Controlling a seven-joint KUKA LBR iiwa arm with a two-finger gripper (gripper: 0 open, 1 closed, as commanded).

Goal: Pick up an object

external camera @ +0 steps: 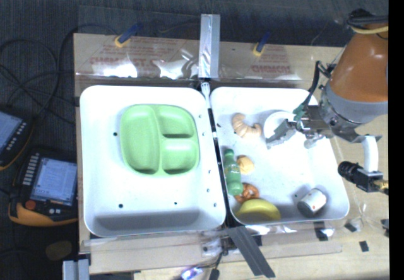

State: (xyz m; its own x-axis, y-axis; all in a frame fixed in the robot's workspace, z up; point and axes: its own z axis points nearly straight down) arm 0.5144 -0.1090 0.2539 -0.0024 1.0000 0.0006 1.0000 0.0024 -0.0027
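Green divided tray (159, 137) is seen in left bin (95, 209), well apart. Right bin (328, 165) is entered by gripper (281, 136), opening state cannot be told. Croissant (245, 125) sits just beside; it may be nudged aside, missing the grasp.

You have two white bins side by side: the left bin (95, 197) holds a green divided tray (158, 137) at its centre. In the right bin (334, 165), the gripper (282, 134) hangs over the upper middle, just right of a tan croissant (245, 126). Along that bin's left wall you see a green bottle (231, 171) and a small bread roll (245, 163). A banana (259, 210) lies at the bottom edge, with a small grey can (312, 201) to its right.
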